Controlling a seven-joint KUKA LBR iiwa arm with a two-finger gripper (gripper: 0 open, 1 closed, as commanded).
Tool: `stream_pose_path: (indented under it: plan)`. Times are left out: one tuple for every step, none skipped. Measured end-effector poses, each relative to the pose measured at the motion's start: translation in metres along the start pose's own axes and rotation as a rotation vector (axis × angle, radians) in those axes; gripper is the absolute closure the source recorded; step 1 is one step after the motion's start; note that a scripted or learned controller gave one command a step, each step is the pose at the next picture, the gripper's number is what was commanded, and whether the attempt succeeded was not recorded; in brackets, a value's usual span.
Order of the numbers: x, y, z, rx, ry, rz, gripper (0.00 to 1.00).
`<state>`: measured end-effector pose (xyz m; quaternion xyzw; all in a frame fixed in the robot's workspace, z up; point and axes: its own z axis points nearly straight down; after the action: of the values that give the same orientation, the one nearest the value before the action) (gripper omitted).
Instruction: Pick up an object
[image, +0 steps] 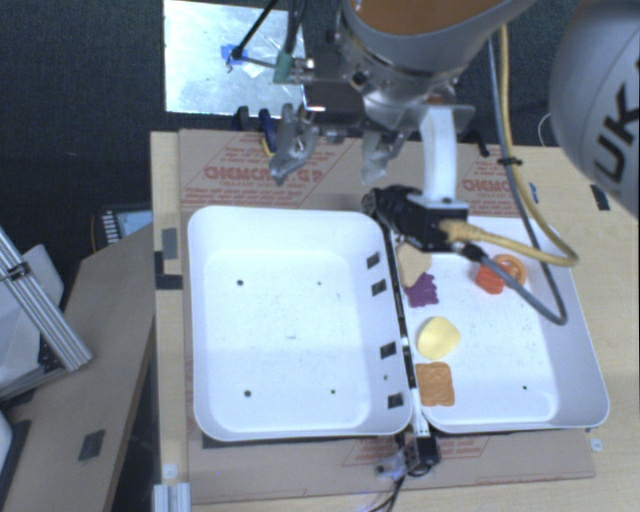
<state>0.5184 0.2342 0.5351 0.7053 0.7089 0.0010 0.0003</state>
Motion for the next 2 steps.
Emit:
stream_pose_path:
  plan:
    - [0.0000, 0.0000, 0.0000, 0.000, 0.000, 0.000, 0.00]
    - [0.0000, 0.0000, 0.0000, 0.000, 0.000, 0.000, 0.00]
